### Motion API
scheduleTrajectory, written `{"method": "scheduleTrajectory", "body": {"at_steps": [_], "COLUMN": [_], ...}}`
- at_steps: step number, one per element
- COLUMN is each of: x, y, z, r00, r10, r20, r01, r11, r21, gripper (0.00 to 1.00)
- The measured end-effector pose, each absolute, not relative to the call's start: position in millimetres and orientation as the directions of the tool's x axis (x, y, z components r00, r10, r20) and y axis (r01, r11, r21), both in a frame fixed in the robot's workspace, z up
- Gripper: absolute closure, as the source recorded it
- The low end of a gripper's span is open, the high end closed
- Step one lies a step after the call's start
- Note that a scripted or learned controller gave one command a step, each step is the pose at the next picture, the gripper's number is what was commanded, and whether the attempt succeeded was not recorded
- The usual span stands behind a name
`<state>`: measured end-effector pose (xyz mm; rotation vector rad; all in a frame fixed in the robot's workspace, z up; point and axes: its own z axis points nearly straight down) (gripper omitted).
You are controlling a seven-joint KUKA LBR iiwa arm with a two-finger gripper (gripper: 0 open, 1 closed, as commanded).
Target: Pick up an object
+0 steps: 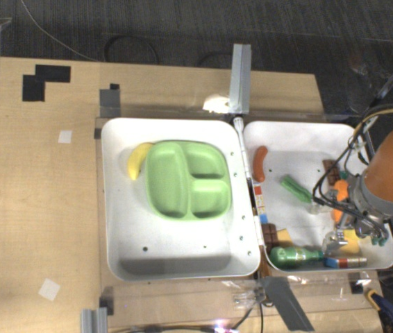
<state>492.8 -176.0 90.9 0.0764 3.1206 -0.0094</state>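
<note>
1. The left bin (123, 255) is a shallow white tray with rounded corners; in it lies a smooth, pale green sectioned plate (186, 179), its three hollows facing up.
2. A curved yellow banana (136, 160) lies touching the plate's left edge.
3. The right bin (290, 139) holds a reddish sausage (260, 162) at its far left, a slim green stick (296, 188) in the middle, and a glossy green bottle (295, 257) lying along the near wall.
4. The gripper (341, 240) is low over small orange and yellow pieces at the bin's near right; whether it is clasping anything cannot be told.
5. The bench (37, 207) is pale, matt wood with black squares at the far left; beyond it is dark grey floor (169, 12).
</note>
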Motion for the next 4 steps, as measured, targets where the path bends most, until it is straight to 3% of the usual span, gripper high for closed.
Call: {"method": "scheduleTrajectory", "body": {"at_steps": [1,2,3,4], "x": [498.7,599.9,597.3,578.1], "y": [-176,-122,-125,-169], "z": [105,223,218,97], "r00": [-0.998,-0.999,-1.0,-0.988], "r10": [0.042,-0.026,-0.021,-0.151], "r20": [-0.038,-0.022,-0.012,-0.011], "r01": [0.042,-0.026,-0.021,-0.151], "r11": [0.999,1.0,1.0,0.989], "r21": [-0.009,-0.002,0.0,-0.003], "gripper": [1.0,1.0,0.0,0.0]}}
